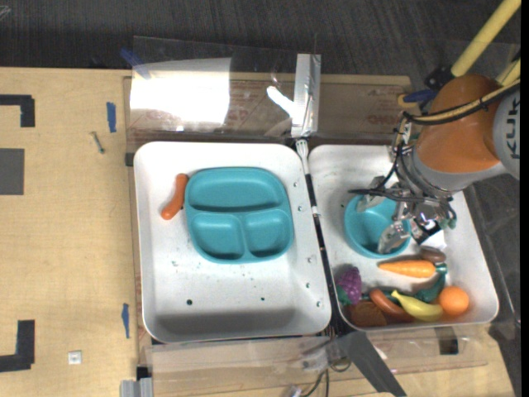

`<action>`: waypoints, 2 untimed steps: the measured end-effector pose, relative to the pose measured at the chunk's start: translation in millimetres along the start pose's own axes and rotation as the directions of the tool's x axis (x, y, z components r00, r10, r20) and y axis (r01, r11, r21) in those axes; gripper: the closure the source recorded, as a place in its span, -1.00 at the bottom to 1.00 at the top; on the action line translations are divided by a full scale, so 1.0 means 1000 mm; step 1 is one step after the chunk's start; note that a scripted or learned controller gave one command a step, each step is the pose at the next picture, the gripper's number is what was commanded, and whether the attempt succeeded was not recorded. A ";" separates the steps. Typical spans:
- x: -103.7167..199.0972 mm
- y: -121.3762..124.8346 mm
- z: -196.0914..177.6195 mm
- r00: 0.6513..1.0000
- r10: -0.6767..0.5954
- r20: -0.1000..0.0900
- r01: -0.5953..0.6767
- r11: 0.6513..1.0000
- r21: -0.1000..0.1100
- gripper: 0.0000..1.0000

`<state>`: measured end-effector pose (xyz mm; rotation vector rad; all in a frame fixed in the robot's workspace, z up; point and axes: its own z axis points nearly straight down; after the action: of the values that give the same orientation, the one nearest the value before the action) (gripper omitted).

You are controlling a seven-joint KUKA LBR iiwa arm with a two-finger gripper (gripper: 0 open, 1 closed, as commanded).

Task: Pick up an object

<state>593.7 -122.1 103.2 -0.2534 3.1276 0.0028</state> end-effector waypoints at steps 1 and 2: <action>0.071 0.016 0.010 0.998 -0.059 0.013 0.059 0.998 0.007 -1.00; 0.066 0.015 -0.003 0.998 -0.060 0.027 0.060 0.998 0.012 1.00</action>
<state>526.0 -117.5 106.2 -0.3444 3.0902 -0.0114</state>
